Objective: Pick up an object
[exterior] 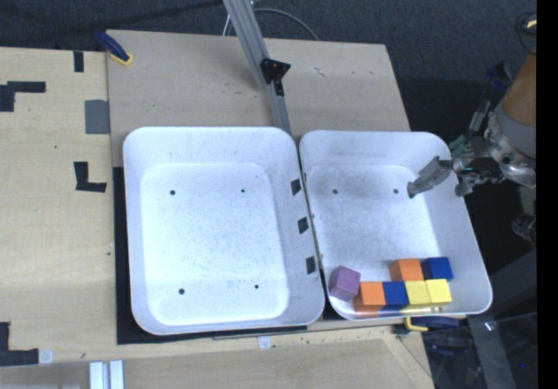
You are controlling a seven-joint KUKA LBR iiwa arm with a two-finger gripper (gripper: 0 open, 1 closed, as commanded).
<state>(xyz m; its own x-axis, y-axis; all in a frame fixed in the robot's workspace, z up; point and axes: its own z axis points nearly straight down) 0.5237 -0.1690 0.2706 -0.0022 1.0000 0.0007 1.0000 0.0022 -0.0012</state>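
The tool [445,171] hovers at the right bin's [366,147] far right rim; its grip state cannot be told. The coloured blocks [405,284] lie well apart, at the near edge.

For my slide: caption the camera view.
Gripper over the right bin's far edge, away from the blocks clustered in its near corner.

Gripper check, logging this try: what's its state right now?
Gripper: over the right bin's far right edge, holding nothing visible; open or shut cannot be told.

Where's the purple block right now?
The purple block sits in the right-hand bin, at its near-left corner, just left of the orange block that starts the cluster of blocks along the near wall.
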